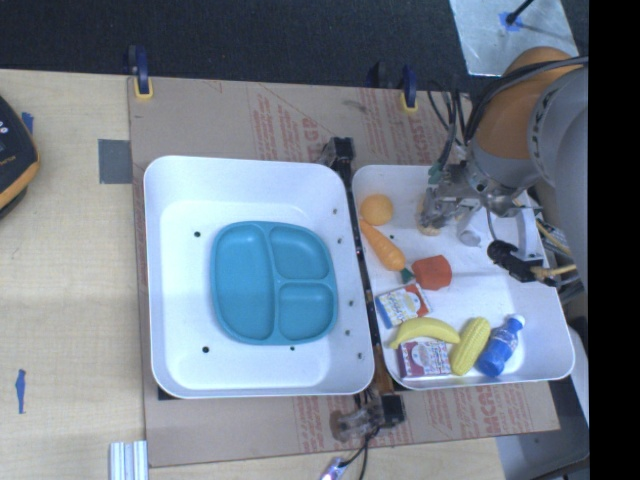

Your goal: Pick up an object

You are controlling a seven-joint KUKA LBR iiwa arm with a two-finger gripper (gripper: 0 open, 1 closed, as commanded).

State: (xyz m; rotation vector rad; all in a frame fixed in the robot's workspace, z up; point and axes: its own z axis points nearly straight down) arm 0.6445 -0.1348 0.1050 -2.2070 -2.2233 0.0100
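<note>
Smooth round orange ball (377, 209) lies near the metal end effector (437, 215), whose opening I cannot tell.

Divided plate (274, 281) in left bin (170, 368). In right bin (555, 353): round fruit (377, 209) at far left corner, carrot (383, 247) just before it, banana (424, 330), corn (470, 345), bottle (499, 347) along near edge. Gripper (440, 212) over far side.

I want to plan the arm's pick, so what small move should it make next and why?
Probably a short shift toward the near side, to centre over the red block before descending. The gripper sits at the far end of the right bin, near the orange ball, and no object shows between its fingers.
</note>
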